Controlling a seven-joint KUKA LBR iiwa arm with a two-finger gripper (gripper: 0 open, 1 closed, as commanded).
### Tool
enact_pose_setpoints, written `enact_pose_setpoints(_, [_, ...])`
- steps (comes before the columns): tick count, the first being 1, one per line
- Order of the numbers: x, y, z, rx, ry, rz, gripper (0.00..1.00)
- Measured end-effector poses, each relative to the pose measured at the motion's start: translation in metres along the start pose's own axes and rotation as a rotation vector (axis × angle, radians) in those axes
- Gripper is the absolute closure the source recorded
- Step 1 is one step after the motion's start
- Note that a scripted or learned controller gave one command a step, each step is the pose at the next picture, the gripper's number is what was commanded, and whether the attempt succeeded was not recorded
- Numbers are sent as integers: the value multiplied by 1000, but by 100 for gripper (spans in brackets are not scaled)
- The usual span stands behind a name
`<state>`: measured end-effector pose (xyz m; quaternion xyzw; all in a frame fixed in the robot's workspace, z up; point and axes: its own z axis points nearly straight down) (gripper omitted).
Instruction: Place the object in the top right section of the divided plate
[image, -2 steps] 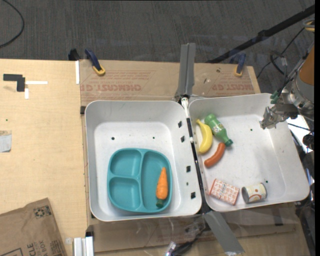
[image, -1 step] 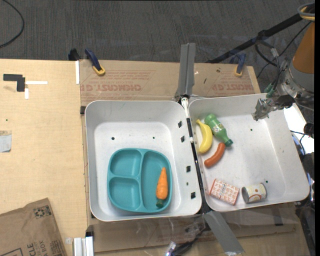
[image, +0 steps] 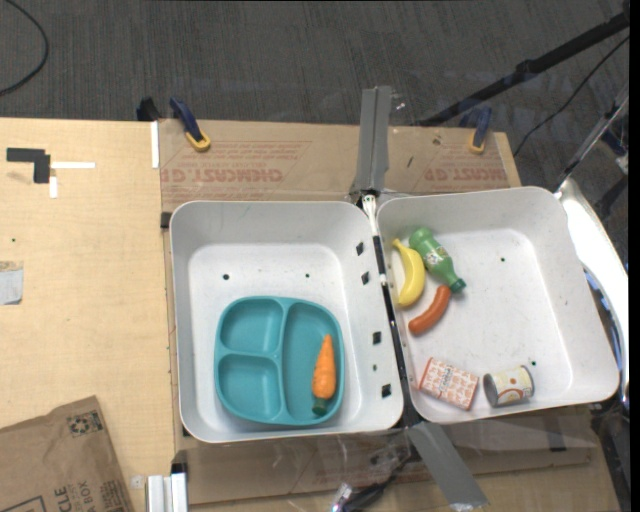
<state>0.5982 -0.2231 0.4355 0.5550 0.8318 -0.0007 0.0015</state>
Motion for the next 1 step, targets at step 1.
enact_pose_setpoints(1, [58, 0, -6, 2, 2, 106, 100])
